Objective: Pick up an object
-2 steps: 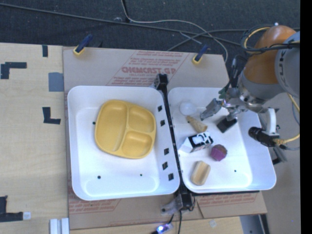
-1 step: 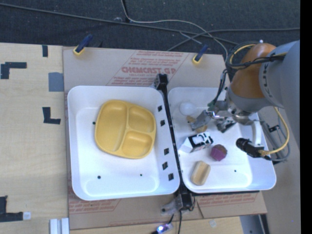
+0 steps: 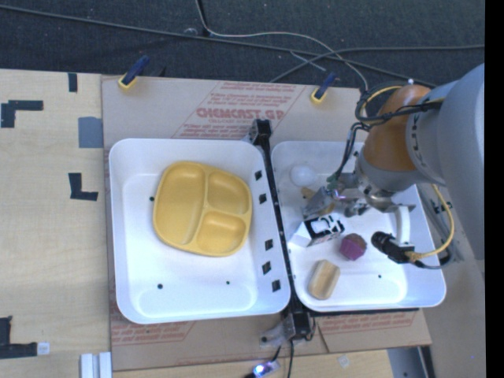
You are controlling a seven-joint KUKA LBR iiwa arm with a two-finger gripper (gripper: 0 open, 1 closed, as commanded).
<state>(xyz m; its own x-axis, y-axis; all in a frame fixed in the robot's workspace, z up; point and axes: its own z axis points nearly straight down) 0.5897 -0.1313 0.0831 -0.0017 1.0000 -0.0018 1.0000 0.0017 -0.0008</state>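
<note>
Objects for the pick lie scattered in the right bin (image 3: 425, 294): a purple ball (image 3: 352, 247), a tan block (image 3: 323, 279) nearer the front wall, a black-and-white piece (image 3: 322, 227) close to the divider, and a pale round item (image 3: 302, 175) toward the back. The left bin (image 3: 126, 211) carries a yellow divided plate (image 3: 202, 208), well apart from the arm's reach.

The grey arm (image 3: 441, 132), orange band above its wrist, leans in from the right, and its gripper (image 3: 337, 198) hangs low over the middle of the right bin. Whether it is parted or closed cannot be told from this slanted view, and nothing can be seen clamped in it.

The black-and-white piece sits just beside the gripper, toward the front of the bin, and looks the nearest candidate. The purple ball lies a little farther forward and to the arm's side. The tan block, its long axis running roughly front to back with a slight tilt, lies farthest forward. A short move toward the front edge would likely bring the gripper over any of the three.
</note>
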